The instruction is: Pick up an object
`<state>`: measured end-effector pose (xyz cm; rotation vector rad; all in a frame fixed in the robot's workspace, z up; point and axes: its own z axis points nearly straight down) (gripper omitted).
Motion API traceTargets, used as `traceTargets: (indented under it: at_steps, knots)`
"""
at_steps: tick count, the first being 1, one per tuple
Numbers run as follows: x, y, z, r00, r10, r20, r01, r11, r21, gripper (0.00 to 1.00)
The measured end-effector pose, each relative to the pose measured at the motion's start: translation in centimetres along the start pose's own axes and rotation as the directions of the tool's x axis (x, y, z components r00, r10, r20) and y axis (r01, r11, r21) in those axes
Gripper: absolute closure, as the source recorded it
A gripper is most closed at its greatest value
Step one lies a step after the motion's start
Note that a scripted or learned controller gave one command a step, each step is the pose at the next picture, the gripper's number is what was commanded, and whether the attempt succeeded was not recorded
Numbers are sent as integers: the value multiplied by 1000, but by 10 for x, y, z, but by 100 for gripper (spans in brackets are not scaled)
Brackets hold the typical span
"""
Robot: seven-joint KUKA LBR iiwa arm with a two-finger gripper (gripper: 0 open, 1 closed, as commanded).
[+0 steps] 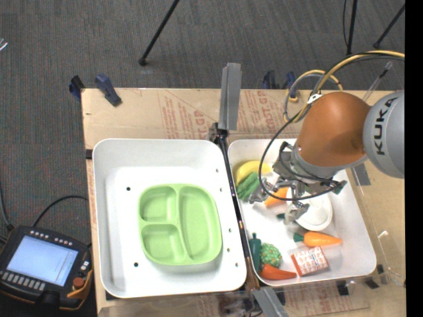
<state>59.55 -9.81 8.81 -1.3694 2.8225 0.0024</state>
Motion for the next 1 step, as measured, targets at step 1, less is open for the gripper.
traceTargets:
  at_steps: [1]
  knots:
    - [-2, 0, -10, 1000, 4, 6, -4, 1000, 1, 100]
